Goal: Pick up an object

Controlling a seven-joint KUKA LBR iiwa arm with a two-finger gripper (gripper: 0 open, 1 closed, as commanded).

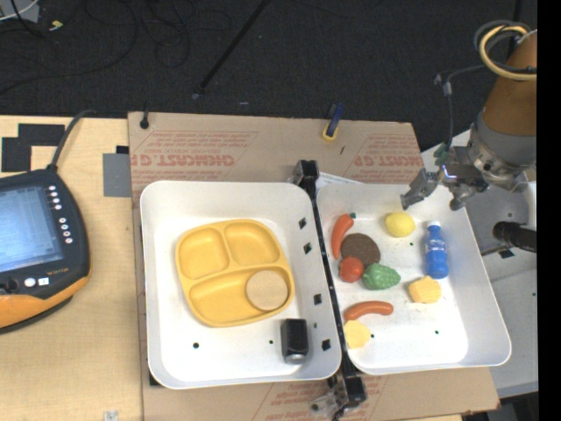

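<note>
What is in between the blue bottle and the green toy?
Nothing. In the camera view, only bare white bin floor lies between the blue bottle and the green toy.

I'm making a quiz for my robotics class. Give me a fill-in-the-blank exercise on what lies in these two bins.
1. The yellow tray lies in the ___ bin.
2. The round tan disc rests in the tray's ___ compartment.
3. The bottle in the right bin is ___ in colour.
4. The claw hovers open over the right bin's ___ edge.

Missing words: left; largest; blue; far
</note>
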